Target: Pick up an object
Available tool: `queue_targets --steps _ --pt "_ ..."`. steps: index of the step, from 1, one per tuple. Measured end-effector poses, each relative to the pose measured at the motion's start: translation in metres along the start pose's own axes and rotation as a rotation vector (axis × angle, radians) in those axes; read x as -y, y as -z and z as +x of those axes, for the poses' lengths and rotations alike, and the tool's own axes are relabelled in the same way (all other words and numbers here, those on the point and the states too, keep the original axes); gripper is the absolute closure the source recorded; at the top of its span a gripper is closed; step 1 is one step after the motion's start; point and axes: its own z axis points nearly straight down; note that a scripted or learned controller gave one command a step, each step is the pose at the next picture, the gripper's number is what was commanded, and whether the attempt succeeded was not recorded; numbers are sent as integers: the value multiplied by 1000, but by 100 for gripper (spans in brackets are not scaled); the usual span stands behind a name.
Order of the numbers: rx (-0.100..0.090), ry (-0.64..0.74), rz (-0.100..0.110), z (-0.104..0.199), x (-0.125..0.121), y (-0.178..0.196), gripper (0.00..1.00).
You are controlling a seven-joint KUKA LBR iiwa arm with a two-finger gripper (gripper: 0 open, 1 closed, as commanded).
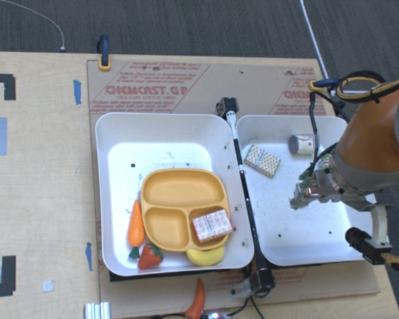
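My gripper hangs over the middle of the right bin, below the arm's orange band. A small patterned packet lies in that bin's upper left, apart from the gripper. Near the bin's back wall lies a small grey can on its side. In the left bin a yellow divided plate carries a red-and-white box in its lower right compartment. A carrot, a strawberry and a banana lie around the plate's rim.
A red chili pepper lies outside the bins at the bench's front edge. A black clamp sits where the two bins meet at the back. Cables loop above the arm at the right.
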Motion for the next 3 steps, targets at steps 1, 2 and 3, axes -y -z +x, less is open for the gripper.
queue_targets --steps 1,2,3 --pt "0 0 0 0 0 0 0" --pt "-2 1 1 -28 -8 -90 0" --pt "5 -3 -12 -23 -3 -94 0"
